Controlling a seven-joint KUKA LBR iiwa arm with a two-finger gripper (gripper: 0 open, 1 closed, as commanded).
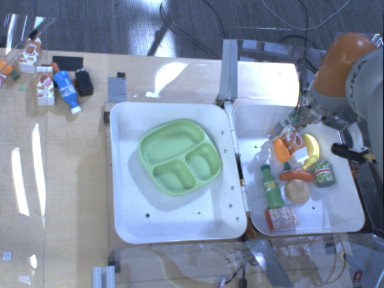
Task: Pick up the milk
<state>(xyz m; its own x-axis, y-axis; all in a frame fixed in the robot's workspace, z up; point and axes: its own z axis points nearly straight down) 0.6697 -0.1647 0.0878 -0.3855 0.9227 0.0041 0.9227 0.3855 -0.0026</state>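
Observation:
The milk looks like a small red-and-white carton lying in the right bin, near its middle back, between an orange piece and a banana. My gripper reaches in from the right and hangs right over the carton's upper end, partly covering it. Whether it touches the carton is unclear. The grey arm with its orange band sits above the bin's back right corner.
Close around the milk lie a green bottle, a red sausage, a brown round item, a small can and a red box. The left bin holds a green divided plate. Small cartons and a blue bottle sit on the bench at far left.

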